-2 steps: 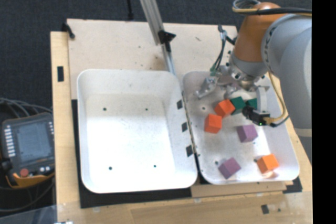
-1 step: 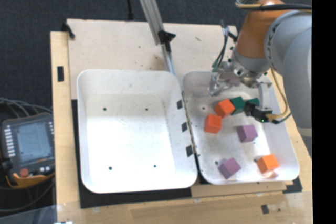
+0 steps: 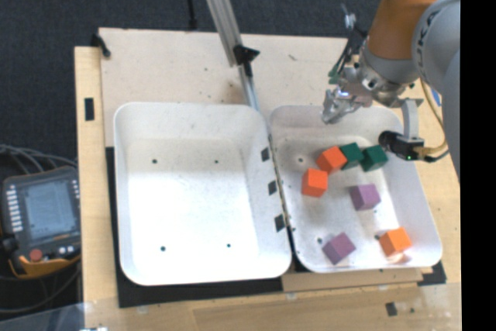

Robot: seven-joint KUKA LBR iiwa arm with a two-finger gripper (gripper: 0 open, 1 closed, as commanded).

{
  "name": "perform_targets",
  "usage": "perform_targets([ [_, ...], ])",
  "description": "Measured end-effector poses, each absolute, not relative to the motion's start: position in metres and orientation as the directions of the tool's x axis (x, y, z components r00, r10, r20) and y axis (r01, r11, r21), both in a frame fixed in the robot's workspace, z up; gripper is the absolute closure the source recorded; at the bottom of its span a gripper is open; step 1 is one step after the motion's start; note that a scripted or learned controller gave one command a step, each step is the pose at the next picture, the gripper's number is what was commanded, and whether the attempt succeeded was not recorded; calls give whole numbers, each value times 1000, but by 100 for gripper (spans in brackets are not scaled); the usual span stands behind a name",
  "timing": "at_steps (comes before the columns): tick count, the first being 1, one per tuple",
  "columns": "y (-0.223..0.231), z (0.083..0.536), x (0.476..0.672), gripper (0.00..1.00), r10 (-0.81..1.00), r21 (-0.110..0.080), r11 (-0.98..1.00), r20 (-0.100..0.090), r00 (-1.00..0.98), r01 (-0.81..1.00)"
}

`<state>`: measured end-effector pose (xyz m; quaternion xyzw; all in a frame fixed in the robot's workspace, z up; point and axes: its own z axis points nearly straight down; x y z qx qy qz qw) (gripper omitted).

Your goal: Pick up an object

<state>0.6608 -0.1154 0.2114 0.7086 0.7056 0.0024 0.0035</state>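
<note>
1. Nearest you, along the right bin's front edge: a purple cube at front centre and an orange cube in the front right corner, well apart from each other.
2. Your right bin holds seven blocks in all. Further back there's a second purple cube mid-bin, an orange one to its left, and a tight cluster behind them: another orange cube touching a dark green block, with a second green block just beside that.
3. Your left bin shows only bare white floor with a few dark specks.
4. Orientation: these are all cubes, so no long axis to speak of. Most sit turned at a slant to the bin walls; the two front ones are rotated most visibly.
5. The claw hangs over the right bin's back edge, towards its back left corner, tips pointing down. Nothing sits between its fingers; whether they're spread or together, you can't tell from this angle.
6. Closest blocks to the claw: the orange-and-green cluster, just forward of it and a little to the right. The front cubes are well apart from it.
</note>
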Motion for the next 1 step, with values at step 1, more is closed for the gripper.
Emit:
perform_targets([
  [1,-117,267,662,100,1000,8,3,-2,-3,1000],
])
